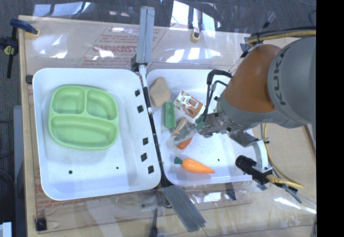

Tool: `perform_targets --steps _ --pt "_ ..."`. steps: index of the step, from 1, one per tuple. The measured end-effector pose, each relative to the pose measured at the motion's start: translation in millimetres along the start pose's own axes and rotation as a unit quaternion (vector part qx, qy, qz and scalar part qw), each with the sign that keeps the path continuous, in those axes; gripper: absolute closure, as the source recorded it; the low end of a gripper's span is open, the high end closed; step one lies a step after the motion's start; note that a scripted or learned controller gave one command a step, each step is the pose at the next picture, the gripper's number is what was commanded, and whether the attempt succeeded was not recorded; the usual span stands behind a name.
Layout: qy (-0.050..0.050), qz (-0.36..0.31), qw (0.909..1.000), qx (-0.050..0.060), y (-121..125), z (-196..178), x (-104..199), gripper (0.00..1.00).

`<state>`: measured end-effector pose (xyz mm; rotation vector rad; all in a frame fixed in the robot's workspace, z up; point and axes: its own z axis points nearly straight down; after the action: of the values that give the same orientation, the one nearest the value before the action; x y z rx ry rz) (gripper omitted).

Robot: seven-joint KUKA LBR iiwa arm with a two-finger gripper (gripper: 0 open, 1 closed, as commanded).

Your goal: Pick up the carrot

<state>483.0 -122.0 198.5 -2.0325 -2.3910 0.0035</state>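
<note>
The carrot [197, 166] is orange with a green stub at its left end. It lies flat near the front wall of the right bin [226, 178]. My gripper [184, 133] reaches in from the right and sits low over the middle of that bin, a short way behind the carrot and apart from it. A small orange piece [184, 144] lies just in front of the gripper's tip, partly under it. The grey arm with its orange band [252, 85] covers the bin's right side.
In the right bin, a tan bread slice [159, 92] lies at the back left, beside a green stick [170, 115] and a printed snack box [189, 104]. The left bin [80, 179] holds a green divided tray [83, 116]. A ridge [148, 123] divides the bins.
</note>
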Motion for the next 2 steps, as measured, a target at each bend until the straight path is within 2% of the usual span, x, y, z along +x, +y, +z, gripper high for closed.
perform_targets --steps 1,2 --pt "0.001 -0.011 0.9999 0.001 -7.8 110.4 -12.1 0.00" --pt "0.002 -0.013 0.9999 0.003 -7.3 104.1 -12.2 1.00"
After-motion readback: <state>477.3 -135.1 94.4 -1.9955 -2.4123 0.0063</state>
